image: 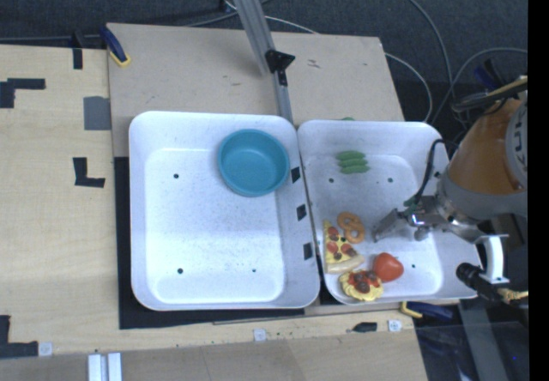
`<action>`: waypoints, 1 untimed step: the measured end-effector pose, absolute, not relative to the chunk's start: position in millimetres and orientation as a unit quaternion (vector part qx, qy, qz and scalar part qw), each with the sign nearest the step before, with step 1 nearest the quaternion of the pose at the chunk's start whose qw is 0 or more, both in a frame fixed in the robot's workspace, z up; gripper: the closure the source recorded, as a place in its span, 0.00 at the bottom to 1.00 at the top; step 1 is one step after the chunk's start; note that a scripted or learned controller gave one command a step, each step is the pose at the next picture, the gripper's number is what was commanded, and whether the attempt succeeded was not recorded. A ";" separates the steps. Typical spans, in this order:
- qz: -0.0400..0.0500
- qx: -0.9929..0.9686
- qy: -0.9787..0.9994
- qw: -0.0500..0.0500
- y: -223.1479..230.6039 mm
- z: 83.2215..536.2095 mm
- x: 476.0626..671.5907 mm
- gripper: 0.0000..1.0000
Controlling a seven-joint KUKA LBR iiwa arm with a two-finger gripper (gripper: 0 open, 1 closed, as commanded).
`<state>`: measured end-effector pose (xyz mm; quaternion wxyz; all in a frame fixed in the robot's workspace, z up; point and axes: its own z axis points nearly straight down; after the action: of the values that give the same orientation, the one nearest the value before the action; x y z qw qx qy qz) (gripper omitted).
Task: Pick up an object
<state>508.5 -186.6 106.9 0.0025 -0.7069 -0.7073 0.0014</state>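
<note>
fingers [383, 227] hang over the right bin [403, 135] near the tomato [389, 266], grip state impossible to tell.

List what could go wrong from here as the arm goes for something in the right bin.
The pincer hovers near a tight cluster: pretzel, pizza slice and tomato. It may nudge one piece while aiming at another. The flat pieces look hard to grip. The tomato sits close to the right bin front wall, limiting approach.
</note>
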 end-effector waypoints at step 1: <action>0.000 -0.707 -0.707 -0.001 -186.6 89.4 508.9 0.00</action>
<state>508.9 -186.6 89.4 -0.0006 -0.7069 -0.7073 0.0000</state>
